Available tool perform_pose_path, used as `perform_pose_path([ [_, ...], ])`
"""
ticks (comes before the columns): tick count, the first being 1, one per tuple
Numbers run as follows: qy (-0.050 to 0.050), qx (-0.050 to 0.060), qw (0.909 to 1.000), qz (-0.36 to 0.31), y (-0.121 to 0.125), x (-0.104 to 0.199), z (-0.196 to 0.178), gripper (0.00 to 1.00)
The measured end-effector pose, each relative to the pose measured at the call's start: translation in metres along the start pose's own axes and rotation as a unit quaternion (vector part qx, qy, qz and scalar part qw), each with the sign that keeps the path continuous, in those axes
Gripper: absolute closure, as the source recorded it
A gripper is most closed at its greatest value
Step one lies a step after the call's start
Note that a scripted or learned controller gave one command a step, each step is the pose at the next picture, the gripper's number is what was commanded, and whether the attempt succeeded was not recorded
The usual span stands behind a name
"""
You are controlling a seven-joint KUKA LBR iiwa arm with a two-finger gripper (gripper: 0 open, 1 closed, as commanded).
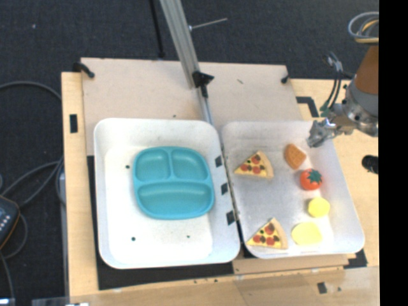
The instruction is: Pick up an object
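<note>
The arm (364, 81) enters from the right and is cut off by the frame edge, so just its orange band and grey wrist show. Its gripper (319, 134) hangs over the upper right corner of the right bin (344, 234), small and metallic against the pale surface; whether it is spread or pressed together cannot be told, and nothing can be seen pinched in it. The closest object is an orange bread-like piece (294, 155), just beside the gripper to its lower left and apart from it. Below that piece sit a red tomato (310, 179), a small yellow ball (319, 206) and a larger yellow piece (306, 234) whose shape is hard to make out. 2 pizza slices lie in the same bin: 1 pizza slice (255, 165) near the upper left, the other slice (268, 234) near the lower edge. The left bin (108, 234) holds a teal divided plate (173, 183) with 3 compartments. A slanted aluminium bar (182, 34) crosses the top and hides part of the bench (255, 81) behind the bins.
</note>
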State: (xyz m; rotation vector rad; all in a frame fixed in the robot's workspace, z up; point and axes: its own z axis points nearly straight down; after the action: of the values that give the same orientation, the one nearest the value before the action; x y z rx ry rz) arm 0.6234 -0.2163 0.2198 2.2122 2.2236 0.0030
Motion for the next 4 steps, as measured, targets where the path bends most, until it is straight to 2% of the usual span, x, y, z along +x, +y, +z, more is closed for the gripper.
perform_pose_path([
  [1,0.002,0.002,1.0000,-0.001,0.006,0.054,0.006,1.00],
  [2,0.002,0.001,1.0000,-0.001,0.026,0.105,-0.001,1.00],
  [3,0.002,0.002,1.0000,-0.001,0.032,0.161,0.004,1.00],
  [4,0.002,0.001,1.0000,-0.001,0.040,0.206,-0.010,1.00],
])
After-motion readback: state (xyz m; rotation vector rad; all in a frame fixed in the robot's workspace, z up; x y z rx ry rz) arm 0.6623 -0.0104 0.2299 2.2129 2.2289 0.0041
